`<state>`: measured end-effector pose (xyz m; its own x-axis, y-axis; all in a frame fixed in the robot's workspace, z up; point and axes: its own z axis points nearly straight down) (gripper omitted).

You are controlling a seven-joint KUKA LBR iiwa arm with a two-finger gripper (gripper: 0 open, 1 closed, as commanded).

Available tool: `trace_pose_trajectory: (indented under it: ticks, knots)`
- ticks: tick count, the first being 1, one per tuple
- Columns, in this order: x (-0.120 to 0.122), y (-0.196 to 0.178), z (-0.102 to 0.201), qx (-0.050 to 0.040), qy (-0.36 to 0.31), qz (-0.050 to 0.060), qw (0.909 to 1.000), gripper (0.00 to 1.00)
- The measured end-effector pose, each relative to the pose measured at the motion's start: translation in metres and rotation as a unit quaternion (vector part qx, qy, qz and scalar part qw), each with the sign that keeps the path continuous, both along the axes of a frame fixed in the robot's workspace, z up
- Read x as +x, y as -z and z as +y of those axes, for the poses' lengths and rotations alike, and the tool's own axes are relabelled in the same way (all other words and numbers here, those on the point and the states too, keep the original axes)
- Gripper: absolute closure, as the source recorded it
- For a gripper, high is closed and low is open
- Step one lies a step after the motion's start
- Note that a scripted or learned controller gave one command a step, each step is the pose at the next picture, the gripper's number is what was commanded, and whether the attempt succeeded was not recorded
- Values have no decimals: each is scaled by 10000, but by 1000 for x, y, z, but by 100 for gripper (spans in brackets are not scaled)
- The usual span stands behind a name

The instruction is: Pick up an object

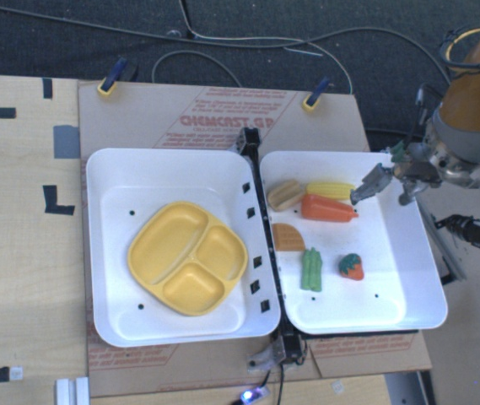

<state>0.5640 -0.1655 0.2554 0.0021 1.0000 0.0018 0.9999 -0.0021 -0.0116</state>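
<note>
The right bin (408, 310) holds several toy foods: a tan bun (285, 194), a yellow corn cob (331, 190), an orange-red carrot (328, 209), a brown slice (288, 238), a green vegetable (310, 269) and a small red fruit with a green top (351, 266). My gripper (381, 196) hangs over the bin's upper right part, open, with nothing between its fingers. Its left fingertip (358, 197) is close to the right ends of the corn and carrot. The other finger (407, 196) points down near the bin's right wall.
The left bin (105, 226) holds a yellow divided plate (187, 257). A black divider (261, 226) runs between the bins. Both sit on a cardboard sheet (223, 116) held by clamps. Cables lie across the dark floor behind.
</note>
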Motion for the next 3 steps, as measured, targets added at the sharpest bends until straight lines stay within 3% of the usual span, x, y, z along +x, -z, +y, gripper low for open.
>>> trace_pose_trajectory:
  ticks: [1,3]
  knots:
    - [2,-5,0,-9,-16,-45,10000,0]
    - [10,91,7,-7,-16,-23,10000,0]
